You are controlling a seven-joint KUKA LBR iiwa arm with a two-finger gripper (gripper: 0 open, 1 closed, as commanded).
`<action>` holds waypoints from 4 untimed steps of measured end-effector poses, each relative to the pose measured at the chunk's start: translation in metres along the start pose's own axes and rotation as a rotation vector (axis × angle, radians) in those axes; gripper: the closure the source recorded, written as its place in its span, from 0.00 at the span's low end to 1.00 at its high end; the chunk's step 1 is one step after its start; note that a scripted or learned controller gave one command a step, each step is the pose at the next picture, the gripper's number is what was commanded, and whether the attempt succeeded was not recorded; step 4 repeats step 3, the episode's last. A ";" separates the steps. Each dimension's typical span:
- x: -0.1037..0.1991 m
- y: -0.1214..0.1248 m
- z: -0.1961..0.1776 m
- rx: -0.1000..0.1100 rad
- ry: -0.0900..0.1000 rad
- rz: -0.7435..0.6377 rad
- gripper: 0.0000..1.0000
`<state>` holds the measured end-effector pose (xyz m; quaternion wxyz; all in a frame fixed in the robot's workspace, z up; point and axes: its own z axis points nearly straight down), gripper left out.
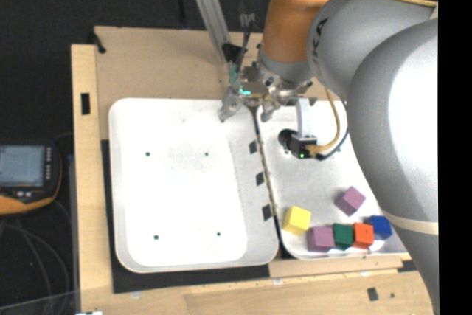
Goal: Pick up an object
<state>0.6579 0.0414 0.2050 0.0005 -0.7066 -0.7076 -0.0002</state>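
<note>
We see the gripper (247,108) at the far end of the divide between the 2 bins, its 2 fingers (227,108) spread apart with nothing between them. The left bin (140,122) lies beside the right bin (324,173). In the right bin's near end we count 6 blocks: yellow block (298,219), purple block (320,238), green block (343,234), orange block (363,234), blue block (380,226) and a 2nd purple cube (351,200) just beyond them.
</note>
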 end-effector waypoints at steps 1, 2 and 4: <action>0.000 0.000 0.000 0.000 0.000 0.000 0.00; 0.000 0.000 0.000 0.000 0.000 0.000 0.00; -0.001 0.001 -0.011 -0.002 0.001 0.000 1.00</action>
